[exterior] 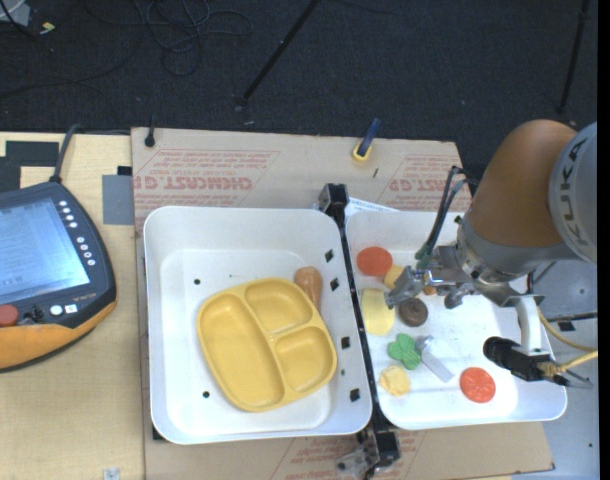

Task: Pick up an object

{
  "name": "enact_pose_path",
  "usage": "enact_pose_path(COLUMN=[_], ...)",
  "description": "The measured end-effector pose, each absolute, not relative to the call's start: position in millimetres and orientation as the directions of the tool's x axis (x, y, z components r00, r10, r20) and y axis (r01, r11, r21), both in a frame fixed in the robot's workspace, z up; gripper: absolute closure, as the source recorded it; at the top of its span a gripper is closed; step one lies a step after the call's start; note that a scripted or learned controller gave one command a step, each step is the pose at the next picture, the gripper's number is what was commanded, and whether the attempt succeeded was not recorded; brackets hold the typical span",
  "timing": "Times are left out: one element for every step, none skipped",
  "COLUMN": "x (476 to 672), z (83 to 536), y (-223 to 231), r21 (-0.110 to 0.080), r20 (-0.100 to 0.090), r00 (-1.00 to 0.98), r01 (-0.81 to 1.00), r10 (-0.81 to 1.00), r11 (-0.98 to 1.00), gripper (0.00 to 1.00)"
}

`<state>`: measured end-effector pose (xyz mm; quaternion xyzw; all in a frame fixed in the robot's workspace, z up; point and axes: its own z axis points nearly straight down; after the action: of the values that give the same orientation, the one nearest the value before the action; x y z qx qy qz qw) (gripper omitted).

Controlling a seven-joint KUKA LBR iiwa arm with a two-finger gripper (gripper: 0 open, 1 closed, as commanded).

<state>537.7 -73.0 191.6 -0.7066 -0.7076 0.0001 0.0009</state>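
Pincer [413, 290] hangs low in the right white plastic bin [545, 393], right above a small brown round piece [413, 313]; can't tell its grip.

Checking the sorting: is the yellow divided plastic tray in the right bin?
No, the yellow divided plastic tray lies in the left white bin.

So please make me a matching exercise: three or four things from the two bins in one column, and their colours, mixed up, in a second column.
Things:
1. divided tray, left bin
2. disc, near right corner of right bin
3. small toy, middle of right bin
4. round piece, below the gripper

Colours:
A. green
B. brown
C. yellow
D. red

Pairs: 1-C, 2-D, 3-A, 4-B
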Motion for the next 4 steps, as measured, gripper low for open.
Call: enact_pose_path(x=[535.1, 521.2, 497.2, 475.3], z=[202, 380, 281, 400], y=[-76, -42, 38, 115], r21=[-0.005, 0.016, -0.012, 0.008], r20=[0.002, 0.001, 0.002, 0.005], r00=[0.007, -0.004, -0.006, -0.01], r01=[1.0, 1.0, 1.0, 1.0], r10=[1.0, 1.0, 1.0, 1.0], r11=[-0.007, 0.004, 0.006, 0.01], gripper=[1.0, 1.0, 1.0, 1.0])
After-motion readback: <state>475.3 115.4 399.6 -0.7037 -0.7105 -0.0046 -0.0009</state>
